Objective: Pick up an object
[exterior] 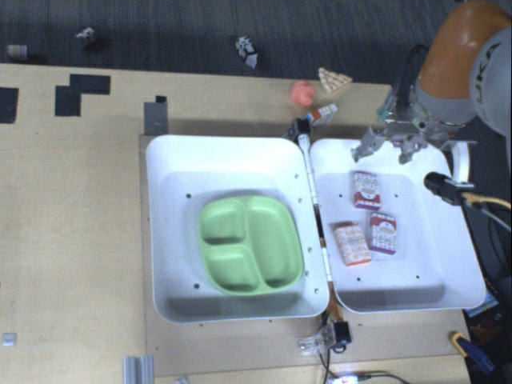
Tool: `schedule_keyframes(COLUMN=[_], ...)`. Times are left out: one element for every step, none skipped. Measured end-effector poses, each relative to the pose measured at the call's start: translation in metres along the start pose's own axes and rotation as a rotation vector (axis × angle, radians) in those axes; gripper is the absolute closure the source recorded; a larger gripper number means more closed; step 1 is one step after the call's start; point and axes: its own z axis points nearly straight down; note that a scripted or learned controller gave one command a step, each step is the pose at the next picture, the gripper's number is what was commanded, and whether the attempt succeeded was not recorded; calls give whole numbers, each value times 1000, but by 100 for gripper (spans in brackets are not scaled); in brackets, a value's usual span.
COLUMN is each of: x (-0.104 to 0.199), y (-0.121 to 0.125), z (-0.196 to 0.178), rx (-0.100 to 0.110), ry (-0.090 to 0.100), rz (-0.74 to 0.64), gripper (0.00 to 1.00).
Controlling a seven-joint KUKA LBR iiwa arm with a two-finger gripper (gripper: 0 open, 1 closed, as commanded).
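Three small cartons lie in the right bin (448,286), all apart from the gripper. The upper carton (366,190), red and white, sits toward the bin's 12 o'clock side. Below it, the dark-sided carton (383,234) and the pale orange carton (351,244) lie just beside each other near the bin's centre, the orange one at 9 o'clock of its neighbour (whether the two touch is hard to tell).

The gripper (390,146) hangs over the far rim of the right bin, at 1 o'clock from the upper carton, with its fingers spread and nothing between them. The arm (456,54), with its orange band, comes in from 2 o'clock.

The left bin (172,214) holds a green divided tray (250,245), which lies flat near the bin's middle.

On the desk (72,238) beyond the bins, at 12 o'clock of the seam between them, lie a pink ball (302,93), a wedge-shaped toy slice (334,80) and a small tube-like object (322,114). Black patches (80,90) mark the desk's far left part.
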Motion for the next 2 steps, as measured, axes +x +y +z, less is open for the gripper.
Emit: schedule_keyframes(x=[-6,-6], y=[-32,-31], z=[121,109], rx=[-3,-9], ry=[-1,-2], rz=[2,1], gripper=[0,100])
